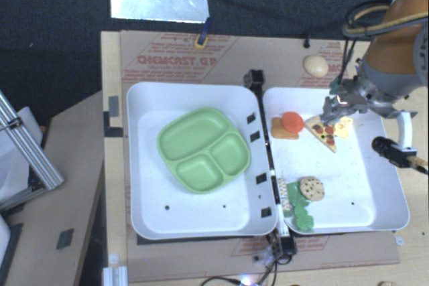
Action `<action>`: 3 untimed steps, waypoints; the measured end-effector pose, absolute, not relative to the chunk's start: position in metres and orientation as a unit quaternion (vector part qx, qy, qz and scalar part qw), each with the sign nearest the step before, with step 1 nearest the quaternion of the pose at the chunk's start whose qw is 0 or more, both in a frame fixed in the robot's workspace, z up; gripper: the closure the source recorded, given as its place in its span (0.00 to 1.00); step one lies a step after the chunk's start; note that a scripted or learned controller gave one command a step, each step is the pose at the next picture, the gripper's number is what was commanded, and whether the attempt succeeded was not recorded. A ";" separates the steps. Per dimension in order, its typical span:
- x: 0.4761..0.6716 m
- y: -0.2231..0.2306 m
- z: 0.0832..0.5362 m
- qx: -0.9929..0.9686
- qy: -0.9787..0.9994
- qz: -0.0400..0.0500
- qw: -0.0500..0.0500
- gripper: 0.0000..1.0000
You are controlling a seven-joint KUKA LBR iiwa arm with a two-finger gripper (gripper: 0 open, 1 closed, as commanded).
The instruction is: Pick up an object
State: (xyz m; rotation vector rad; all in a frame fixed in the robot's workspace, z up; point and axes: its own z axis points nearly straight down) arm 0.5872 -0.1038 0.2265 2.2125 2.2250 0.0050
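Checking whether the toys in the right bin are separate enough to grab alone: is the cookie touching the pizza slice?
Apart. The camera view shows bare white bin floor between the cookie and the pizza slice.

Red printing ran across the brown board (181, 57) under the two bins. At about twelve o'clock from the left bin (144, 211), a large line read roughly "CHEMCAST GP", upside-up to the camera, with smaller red lines above and below it too blurred to make out. More red print of the same kind showed on the board at twelve o'clock from the right bin (389, 211), near the top right corner, and again along the board's near edge at six o'clock, but none of it could be read. No other lettering was legible.
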 end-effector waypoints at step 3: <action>0.515 0.045 0.211 0.704 0.710 0.000 -0.001 1.00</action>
